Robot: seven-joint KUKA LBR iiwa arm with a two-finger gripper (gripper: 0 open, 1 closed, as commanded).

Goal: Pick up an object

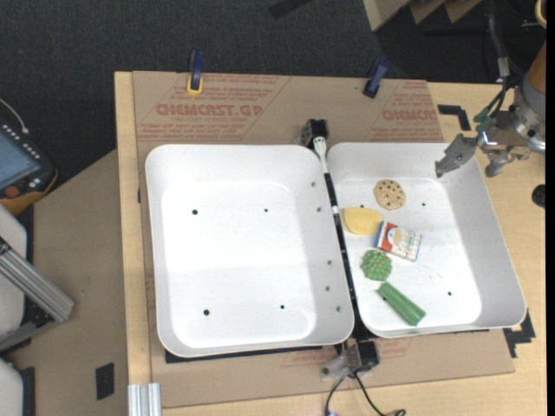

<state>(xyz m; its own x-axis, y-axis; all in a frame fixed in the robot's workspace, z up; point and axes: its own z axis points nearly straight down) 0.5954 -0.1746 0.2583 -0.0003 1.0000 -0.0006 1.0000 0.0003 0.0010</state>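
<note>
The gripper (pixel 476 155) hangs over the far right corner of the right bin (pixel 486 232) with its two fingers spread wide and nothing between them, well apart from the cookie (pixel 389 193), yellow piece (pixel 361 221), little box (pixel 400 242), green ball (pixel 375 265) and green stick (pixel 401 303).

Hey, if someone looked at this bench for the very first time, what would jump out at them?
Probably the small cluster of toy food in the right bin: a cookie, a yellow piece, a little red and white box, a green broccoli and a green stick. Next, the gripper hanging over that bin's far right corner, fingers spread, holding nothing.
</note>
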